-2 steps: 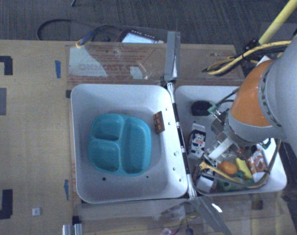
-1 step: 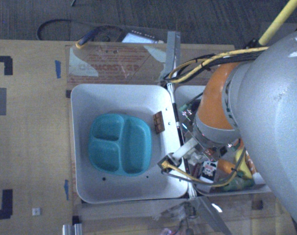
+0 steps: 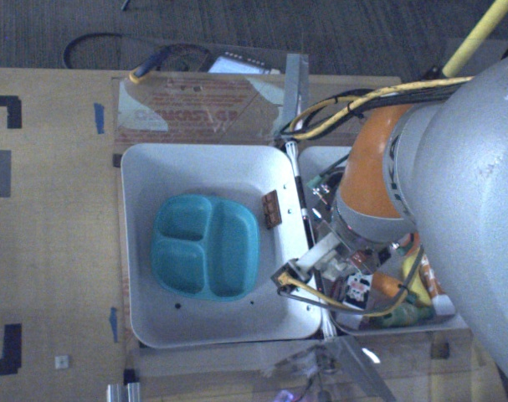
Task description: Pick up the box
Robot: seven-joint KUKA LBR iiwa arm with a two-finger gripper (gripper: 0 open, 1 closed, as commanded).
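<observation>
Box (image 3: pixel 272 209): small brown rectangular piece, which I take to be the task's thing. It is too small to make out any detail.
Box location: in the view-left bin (image 3: pixel 153 174), on the floor just beside the wall shared with the other bin.
Box neighbour: a teal divided plate (image 3: pixel 206 245) lies near its view-left side, apart from it and not touching.
Box long axis: runs up-down in the view, roughly parallel to the bin wall beside it, with a slight tilt.
Gripper (image 3: pixel 346 266): low over the view-right bin (image 3: pixel 320 156), close to the shared wall, above a clutter of small items, among them an orange piece (image 3: pixel 387 286).
Gripper state: cannot tell whether open or closed, as the wrist and the arm (image 3: pixel 454 182) cover it. Nothing can be seen held.
Key relation: the box lies view-left and somewhat view-up of the gripper, across the shared wall, so in the other bin.
Judgement, next move: lift clear of the wall, cross over, and close across the box's short side.
Risk: the box sits tight to the wall, which leaves little room on that side.
</observation>
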